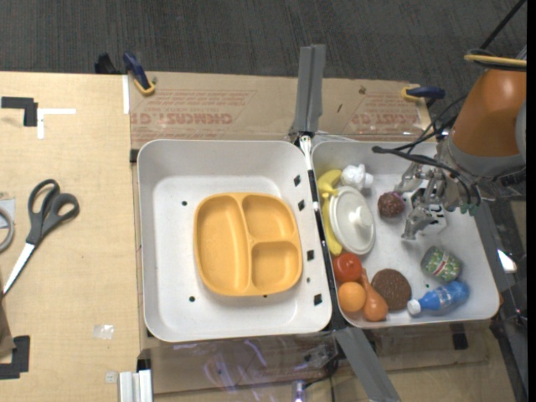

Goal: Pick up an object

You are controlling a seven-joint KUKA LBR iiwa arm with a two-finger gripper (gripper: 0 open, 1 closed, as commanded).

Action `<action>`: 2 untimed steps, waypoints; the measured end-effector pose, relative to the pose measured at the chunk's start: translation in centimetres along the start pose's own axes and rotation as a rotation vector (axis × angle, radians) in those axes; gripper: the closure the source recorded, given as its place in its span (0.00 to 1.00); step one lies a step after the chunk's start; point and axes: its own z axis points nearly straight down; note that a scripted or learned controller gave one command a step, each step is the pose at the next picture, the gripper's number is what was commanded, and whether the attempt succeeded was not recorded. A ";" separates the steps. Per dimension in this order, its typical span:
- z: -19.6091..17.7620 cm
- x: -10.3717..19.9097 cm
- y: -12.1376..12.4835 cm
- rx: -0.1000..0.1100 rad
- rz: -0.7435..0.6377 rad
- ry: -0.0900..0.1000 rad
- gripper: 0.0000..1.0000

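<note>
Pincer (421,212) fingertips indistinct, seemingly above right bin (479,249).

Colours & patterns, bench and both bins

Both bins are showing white: left bin (159,249), right bin (477,249). Divided plate (248,244) is showing yellow-orange, no pattern. Lid (352,220) w/ knob is reading white; banana (328,182) yellow; tomato (348,266) red; orange fruit (353,296) orange. Two round items (391,287) are showing dark brown. Wrapped ball (440,264) is showing green/white pattern. Bottle (440,298) is showing blue w/ white cap. Scissors (38,224) are showing black handles. Arm band (494,111) is reading orange.
</note>
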 end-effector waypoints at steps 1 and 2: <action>-0.1 -0.6 8.1 0.005 0.052 -0.002 0.00; 0.0 1.4 1.0 0.000 -0.009 0.001 0.00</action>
